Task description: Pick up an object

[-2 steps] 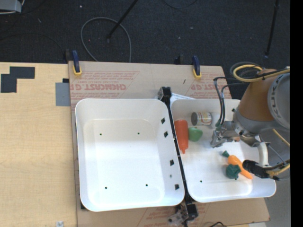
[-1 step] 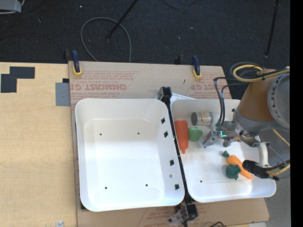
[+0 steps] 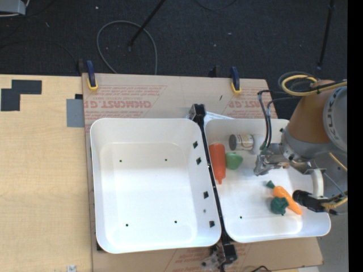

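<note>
We see the end effector (image 3: 264, 166) low in the right bin (image 3: 249, 231), among the objects; we cannot tell its state. An orange block (image 3: 218, 162) and green piece (image 3: 233, 161) lie left; a toy carrot (image 3: 283, 200) lies nearer the front.

Single fixed camera, high above light wooden bench (image 3: 39, 174), looking down at slant. Two shallow white plastic bins (image 3: 147, 186) fill centre frame. Moderate distance; dark floor along top.
</note>
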